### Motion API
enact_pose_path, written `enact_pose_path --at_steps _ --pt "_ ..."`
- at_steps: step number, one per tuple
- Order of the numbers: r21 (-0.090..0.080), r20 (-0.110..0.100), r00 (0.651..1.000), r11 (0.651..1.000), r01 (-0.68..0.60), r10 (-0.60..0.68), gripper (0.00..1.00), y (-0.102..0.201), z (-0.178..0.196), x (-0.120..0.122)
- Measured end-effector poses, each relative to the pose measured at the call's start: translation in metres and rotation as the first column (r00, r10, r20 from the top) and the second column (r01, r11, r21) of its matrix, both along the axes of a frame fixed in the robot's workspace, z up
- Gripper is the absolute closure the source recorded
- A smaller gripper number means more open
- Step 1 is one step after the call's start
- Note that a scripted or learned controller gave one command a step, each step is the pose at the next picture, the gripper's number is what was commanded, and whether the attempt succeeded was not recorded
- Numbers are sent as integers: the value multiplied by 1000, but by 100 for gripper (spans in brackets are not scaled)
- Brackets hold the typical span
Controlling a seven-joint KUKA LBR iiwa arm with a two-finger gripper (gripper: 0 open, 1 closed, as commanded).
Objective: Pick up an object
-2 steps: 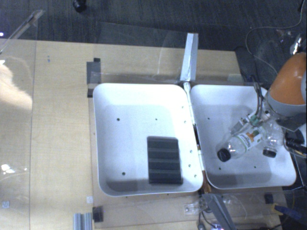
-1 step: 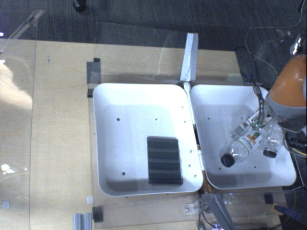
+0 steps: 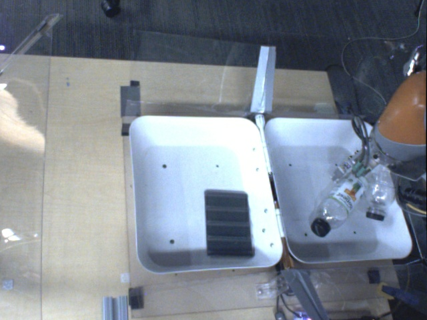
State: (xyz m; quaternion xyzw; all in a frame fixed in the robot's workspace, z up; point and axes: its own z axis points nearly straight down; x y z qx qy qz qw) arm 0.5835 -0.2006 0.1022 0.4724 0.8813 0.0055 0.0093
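A clear plastic bottle [image 3: 339, 205] with a black cap and a white label lies tilted in the right bin [image 3: 300, 145], cap toward the front. My gripper [image 3: 365, 177] hangs over the bottle's far end, reaching in from the right under the orange-banded wrist. It is very close to or touching the bottle; whether it grips it is unclear. A black ridged block [image 3: 229, 223] lies flat in the left bin [image 3: 173, 145], near its front right corner.
The two white bins sit side by side on a wooden bench, split by a thin divider [image 3: 270, 179]. A small dark piece [image 3: 375, 213] sits right of the bottle. Cables run along the right edge.
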Motion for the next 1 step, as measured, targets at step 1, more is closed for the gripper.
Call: enact_pose_path --at_steps 1 --pt "0 0 1000 1000 0 0 0 0 0 0"
